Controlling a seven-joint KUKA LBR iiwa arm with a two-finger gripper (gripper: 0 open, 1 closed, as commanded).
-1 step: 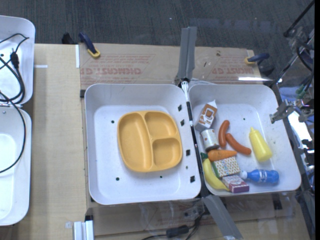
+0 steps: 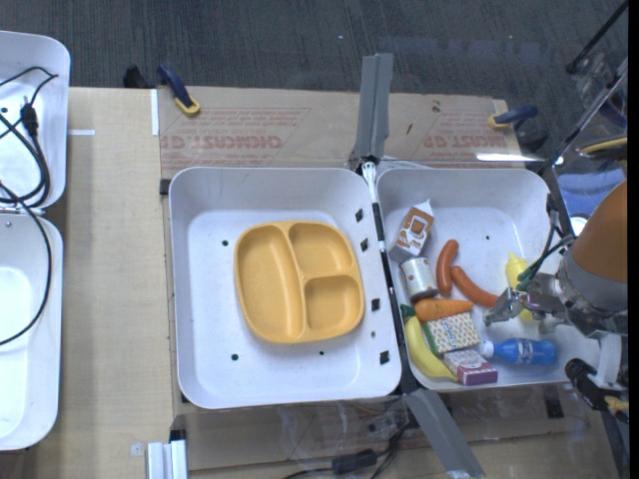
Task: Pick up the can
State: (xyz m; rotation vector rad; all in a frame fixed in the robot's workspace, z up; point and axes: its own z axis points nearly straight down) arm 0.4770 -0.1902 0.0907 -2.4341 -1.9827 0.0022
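- We see the arm (image 2: 604, 257) entering from the right, much of it cut off by the frame edge; its orange band hides the bin's (image 2: 469, 180) right wall.
- The gripper (image 2: 504, 307) hangs low over the right bin; we cannot tell whether it is spread or closed, as the tip is small and blurred.
- The can (image 2: 418, 277) lies on its side well left of the gripper, against the bin's left wall, label unreadable.
- Between can and gripper lie two sausages (image 2: 461, 275) and a carrot (image 2: 443, 309).
- Just below the gripper lies a blue bottle (image 2: 523, 351); a banana (image 2: 424, 352) is partly covered by small boxes (image 2: 461, 347).
- Mirrored red print on the cardboard (image 2: 280, 133) is too faint for us to read surely.
- The left bin (image 2: 200, 267) holds a yellow tray (image 2: 299, 280).
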